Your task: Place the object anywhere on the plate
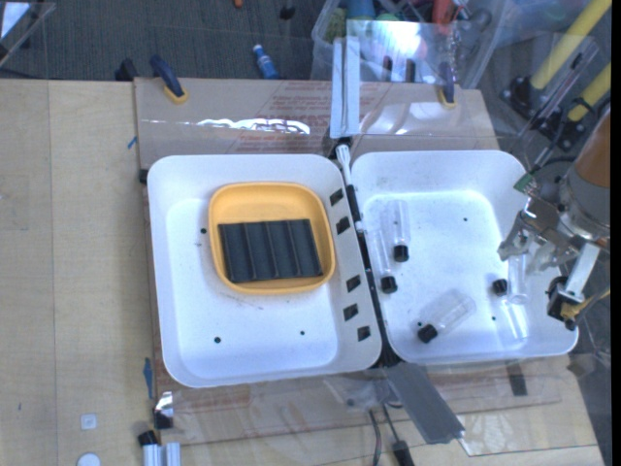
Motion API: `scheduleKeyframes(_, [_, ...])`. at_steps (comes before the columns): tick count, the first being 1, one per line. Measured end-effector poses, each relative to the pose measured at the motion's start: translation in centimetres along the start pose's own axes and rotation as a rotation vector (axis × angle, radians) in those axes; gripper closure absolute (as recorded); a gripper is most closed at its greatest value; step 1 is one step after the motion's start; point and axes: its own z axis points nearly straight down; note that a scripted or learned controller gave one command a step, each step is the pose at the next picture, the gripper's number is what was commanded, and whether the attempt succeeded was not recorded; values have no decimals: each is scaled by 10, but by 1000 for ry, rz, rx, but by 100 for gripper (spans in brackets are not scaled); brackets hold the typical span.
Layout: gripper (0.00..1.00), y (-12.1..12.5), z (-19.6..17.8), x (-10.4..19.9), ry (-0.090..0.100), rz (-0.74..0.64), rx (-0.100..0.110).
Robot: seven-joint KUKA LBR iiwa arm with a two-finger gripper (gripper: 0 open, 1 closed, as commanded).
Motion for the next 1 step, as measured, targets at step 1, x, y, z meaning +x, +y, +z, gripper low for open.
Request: scheduleKeyframes(1, [100,39,-29,37,0,-226,-6])
